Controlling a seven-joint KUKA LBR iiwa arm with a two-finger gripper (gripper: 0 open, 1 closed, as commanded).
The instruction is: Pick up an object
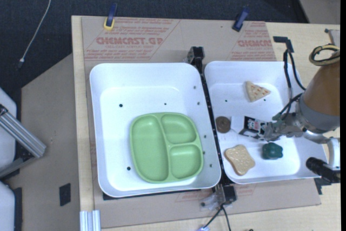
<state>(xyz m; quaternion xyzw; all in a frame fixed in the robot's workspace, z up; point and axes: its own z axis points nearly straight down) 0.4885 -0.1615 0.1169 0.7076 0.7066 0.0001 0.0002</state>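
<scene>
The right bin [233, 96] holds several small toy foods. A tan pizza-like wedge [256, 91] lies near its back. A round brown disc [223, 125] sits at its left side. A slice of toast [239, 159] lies near the front, with a dark green lump [272, 151] just to its right. My gripper [251, 126] is low over the middle of this bin, between the disc and the green lump and behind the toast. The grey wrist reaches in from the right, and nothing shows in the gripper's grasp.
The left bin [135, 86] holds a green divided plate [165, 147] towards its front. A black clamp [195, 54] sits where the two bins meet at the back. Cables [289, 70] hang beside the arm over the right bin's far right.
</scene>
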